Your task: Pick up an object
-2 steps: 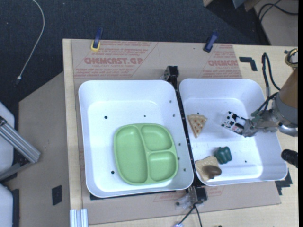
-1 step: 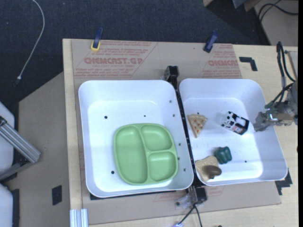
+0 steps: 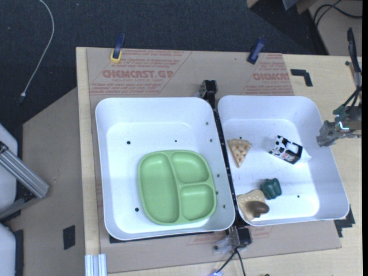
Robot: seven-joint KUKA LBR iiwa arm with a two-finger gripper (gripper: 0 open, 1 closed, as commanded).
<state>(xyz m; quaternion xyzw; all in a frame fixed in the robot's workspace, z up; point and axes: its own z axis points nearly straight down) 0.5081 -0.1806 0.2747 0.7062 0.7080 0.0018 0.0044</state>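
The right bin [image 3: 322,171] holds several small objects. A tan wedge shaped like a pizza slice [image 3: 238,150] lies near its left wall. A black-and-white toy [image 3: 285,149] rests in the middle. Toward the front sit a dark green piece [image 3: 270,188] and a beige-and-brown lump [image 3: 253,204], close together. My gripper [image 3: 331,131] hangs at the right bin's right rim, to the right of the black-and-white toy and apart from it. I see nothing held in it.
The left bin [image 3: 115,119] carries a light green divided plate [image 3: 175,186]. A black clamp [image 3: 208,88] joins the bins at the back, and another clamp [image 3: 238,237] sits at the front. Blue clips [image 3: 255,50] pin the cardboard bench top.
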